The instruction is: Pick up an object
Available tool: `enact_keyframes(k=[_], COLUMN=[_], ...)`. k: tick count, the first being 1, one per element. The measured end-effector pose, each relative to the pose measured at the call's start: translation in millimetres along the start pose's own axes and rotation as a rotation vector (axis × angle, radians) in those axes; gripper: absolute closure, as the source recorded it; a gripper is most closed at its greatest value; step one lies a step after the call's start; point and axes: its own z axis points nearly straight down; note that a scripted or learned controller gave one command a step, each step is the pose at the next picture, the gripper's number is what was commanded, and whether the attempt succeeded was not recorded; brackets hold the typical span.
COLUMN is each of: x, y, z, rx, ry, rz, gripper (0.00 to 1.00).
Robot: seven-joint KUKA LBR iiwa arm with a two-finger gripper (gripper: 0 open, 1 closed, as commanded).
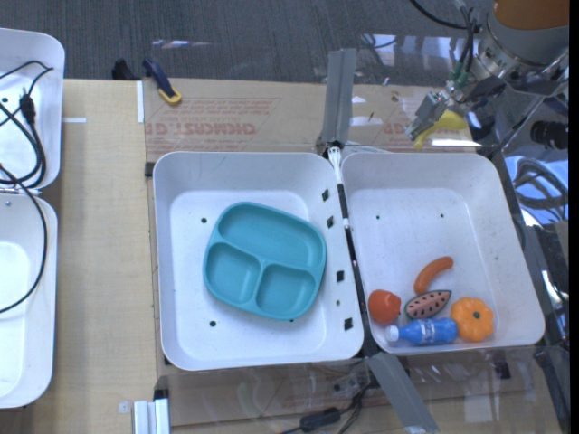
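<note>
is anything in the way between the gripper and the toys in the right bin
Nothing visible blocks it. The gripper hangs above the right bin's far rim, and bare bin floor lies between it and the sausage, tomato, bottle and pumpkin clustered at the near edge.

Counter bearing two white bins side by side. Left bin [181, 269]: one teal divided plate [264, 260], three compartments. Right bin [425, 206], near corner: tomato [384, 306], orange sausage [432, 273], dark seeded slice [427, 305], blue bottle [423, 334], small pumpkin [472, 319], clustered close. Gripper [432, 116] raised beyond the right bin's far rim.
</note>
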Motion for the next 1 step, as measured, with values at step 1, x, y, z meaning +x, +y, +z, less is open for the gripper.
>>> enact_keyframes(k=[1], x=[-4.1], y=[-55.3], z=[78.9], rx=[0.002], ry=[0.002], rz=[-0.030], gripper=[1.00])
